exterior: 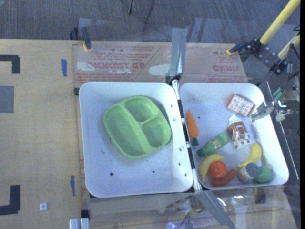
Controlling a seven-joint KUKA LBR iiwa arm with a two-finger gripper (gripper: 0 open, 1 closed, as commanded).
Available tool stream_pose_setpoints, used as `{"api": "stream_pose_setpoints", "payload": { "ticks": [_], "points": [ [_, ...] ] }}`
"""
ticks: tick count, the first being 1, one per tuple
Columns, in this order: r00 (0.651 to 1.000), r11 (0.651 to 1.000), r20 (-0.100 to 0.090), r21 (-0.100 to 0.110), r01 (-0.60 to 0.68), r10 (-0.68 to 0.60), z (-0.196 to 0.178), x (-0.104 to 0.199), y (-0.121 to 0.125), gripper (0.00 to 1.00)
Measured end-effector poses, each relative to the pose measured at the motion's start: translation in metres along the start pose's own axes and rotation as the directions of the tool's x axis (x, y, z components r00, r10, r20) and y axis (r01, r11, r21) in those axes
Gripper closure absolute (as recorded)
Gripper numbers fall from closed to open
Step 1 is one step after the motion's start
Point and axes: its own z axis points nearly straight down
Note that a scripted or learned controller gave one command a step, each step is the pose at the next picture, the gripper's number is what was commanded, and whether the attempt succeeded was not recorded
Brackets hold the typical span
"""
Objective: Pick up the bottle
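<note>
The bottle [214,144] is green and lies on its side in the middle of the right bin [209,97], with its darker cap end pointing down-left. My gripper [265,110] shows as a small grey metal part at the right rim of that bin, up and to the right of the bottle and well apart from it. A small orange-and-white carton [239,134] lies between the bottle and the gripper.
Around the bottle lie an orange carrot [191,124], a yellow banana [255,154], a red tomato [218,169] on a yellow fruit, a jar [246,173] and a red packet [240,105]. The left bin [95,175] holds a green divided plate [137,126].
</note>
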Motion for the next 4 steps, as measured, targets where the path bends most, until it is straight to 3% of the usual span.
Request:
{"api": "stream_pose_setpoints", "payload": {
  "ticks": [1,2,3,4],
  "points": [
    [0.991,0.991,0.002,-0.003,-0.134,0.134,-0.081,-0.006,0.038,0.0],
    [0.998,0.998,0.0,0.0,0.064,-0.064,0.006,0.034,-0.04,0.0],
    [0.985,0.985,0.003,-0.01,0.174,-0.174,0.135,0.058,-0.068,0.0],
    [0.985,0.985,0.013,-0.017,0.171,-0.171,0.124,0.054,-0.066,1.0]
  ]
}}
